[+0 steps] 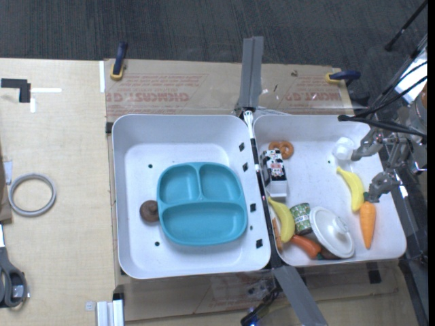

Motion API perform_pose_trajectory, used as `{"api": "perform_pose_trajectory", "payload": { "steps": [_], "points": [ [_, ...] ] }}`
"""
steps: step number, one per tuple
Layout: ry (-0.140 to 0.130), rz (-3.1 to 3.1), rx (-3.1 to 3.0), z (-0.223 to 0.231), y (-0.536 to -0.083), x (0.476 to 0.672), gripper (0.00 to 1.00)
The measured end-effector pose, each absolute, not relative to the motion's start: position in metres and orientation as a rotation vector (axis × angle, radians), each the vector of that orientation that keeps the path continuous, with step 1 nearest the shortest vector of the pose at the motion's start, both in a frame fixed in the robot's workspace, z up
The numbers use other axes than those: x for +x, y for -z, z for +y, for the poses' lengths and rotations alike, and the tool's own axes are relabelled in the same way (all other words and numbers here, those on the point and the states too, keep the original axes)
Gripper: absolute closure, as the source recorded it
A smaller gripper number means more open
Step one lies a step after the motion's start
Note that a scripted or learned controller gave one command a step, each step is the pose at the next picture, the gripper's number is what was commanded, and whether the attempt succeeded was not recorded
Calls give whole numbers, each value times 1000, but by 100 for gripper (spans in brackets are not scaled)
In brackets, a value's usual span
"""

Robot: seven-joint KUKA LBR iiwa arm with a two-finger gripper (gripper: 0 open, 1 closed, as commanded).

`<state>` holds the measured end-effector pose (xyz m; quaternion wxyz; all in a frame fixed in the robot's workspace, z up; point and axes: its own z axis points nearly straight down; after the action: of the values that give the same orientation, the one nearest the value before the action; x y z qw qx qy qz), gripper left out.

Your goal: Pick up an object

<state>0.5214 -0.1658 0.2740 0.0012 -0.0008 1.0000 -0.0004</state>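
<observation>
Left bin (129, 202): teal divided plate (202, 204), small brown piece (149, 211) touching its left edge. Right bin (309, 131): pretzel (281, 148) and black-and-white box (274, 166) near the divider; below them a banana (283, 221), green can (300, 218), white lid (333, 231). Further right, yellow banana (352, 187), long axis roughly up-down, with carrot (367, 224) just below it. Gripper (375, 165) hovers at the right edge, fingers spread apart, holding nothing. The yellow banana lies just left of the gripper, nearest candidate; judged: short leftward descent needed.
</observation>
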Motion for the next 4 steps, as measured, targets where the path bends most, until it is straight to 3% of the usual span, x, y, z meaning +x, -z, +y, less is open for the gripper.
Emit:
{"api": "perform_pose_trajectory", "payload": {
  "steps": [1,2,3,4],
  "points": [
    [0,3138,-118,-222,-160,497,0],
    [0,3137,165,-221,-92,487,0],
    [1,3135,159,-220,-101,489,100],
    [1,3134,159,-220,-101,489,0]
  ]
}}
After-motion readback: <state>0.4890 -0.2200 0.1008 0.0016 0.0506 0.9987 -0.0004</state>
